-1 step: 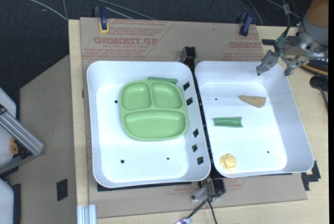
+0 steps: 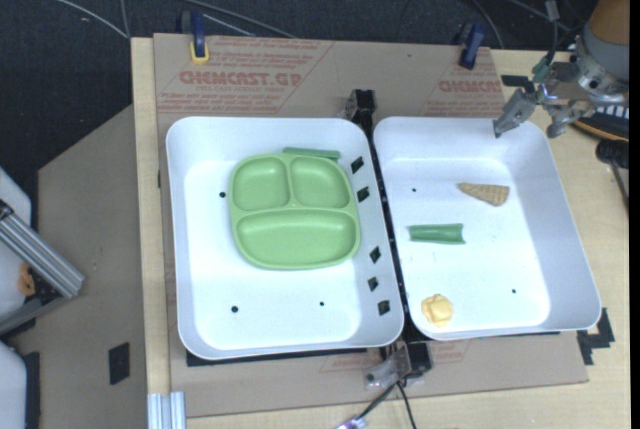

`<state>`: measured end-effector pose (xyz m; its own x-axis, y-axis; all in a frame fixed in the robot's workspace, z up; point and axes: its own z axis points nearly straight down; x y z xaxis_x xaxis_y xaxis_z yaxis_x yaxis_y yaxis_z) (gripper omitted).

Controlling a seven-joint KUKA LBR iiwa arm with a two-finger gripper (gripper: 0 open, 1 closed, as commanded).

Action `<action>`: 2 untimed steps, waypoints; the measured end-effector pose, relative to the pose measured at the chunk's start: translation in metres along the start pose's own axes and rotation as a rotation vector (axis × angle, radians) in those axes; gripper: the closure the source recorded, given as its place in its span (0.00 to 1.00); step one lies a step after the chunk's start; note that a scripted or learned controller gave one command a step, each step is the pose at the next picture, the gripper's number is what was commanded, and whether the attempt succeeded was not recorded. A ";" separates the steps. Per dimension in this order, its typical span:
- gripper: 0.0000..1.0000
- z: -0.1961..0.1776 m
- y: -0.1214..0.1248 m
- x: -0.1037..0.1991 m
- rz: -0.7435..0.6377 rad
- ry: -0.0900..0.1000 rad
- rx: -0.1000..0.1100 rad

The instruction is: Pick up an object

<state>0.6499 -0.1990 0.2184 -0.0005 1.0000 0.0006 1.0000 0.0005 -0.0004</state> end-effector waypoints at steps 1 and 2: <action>0.00 0.049 0.007 0.007 -0.001 0.001 0.005; 0.00 0.101 0.000 0.015 -0.001 0.002 0.006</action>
